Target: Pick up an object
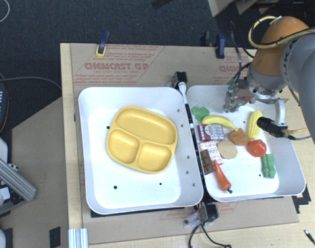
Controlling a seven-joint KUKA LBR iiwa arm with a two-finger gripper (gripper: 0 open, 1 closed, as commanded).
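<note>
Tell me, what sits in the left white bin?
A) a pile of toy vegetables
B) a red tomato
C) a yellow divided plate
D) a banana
C: the yellow divided plate lies alone in the left bin, while the banana, tomato and other toy foods lie in the right bin.

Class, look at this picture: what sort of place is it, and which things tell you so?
Probably a robotics lab bench: a robot arm reaches over two white bins, toy food such as a banana lies in one, and cables run about.
</note>
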